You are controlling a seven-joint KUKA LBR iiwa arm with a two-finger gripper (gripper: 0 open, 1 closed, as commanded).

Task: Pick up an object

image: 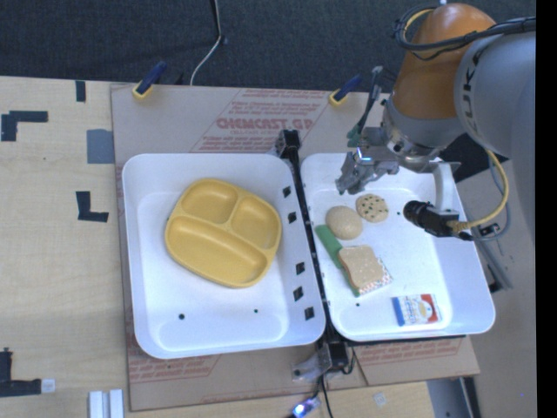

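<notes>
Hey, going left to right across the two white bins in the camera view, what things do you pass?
Yellow divided plate → green stick → tan bun → sandwich slice → small blue and red packet. The cookie overlaps the bun and sandwich in left-right position, so I leave it unplaced.

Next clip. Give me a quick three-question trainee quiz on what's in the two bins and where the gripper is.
1. True or false: the yellow plastic divided plate lies in the right white bin.
2. Which item lies nearest the two-finger gripper? A) round chocolate-chip cookie B) small white, blue and red packet C) the divided plate
3. Fill in: the tan bread slice lies beside a ___ stick-shaped piece.

Key:
1. False; it lies in the left white bin.
2. A
3. green
</notes>
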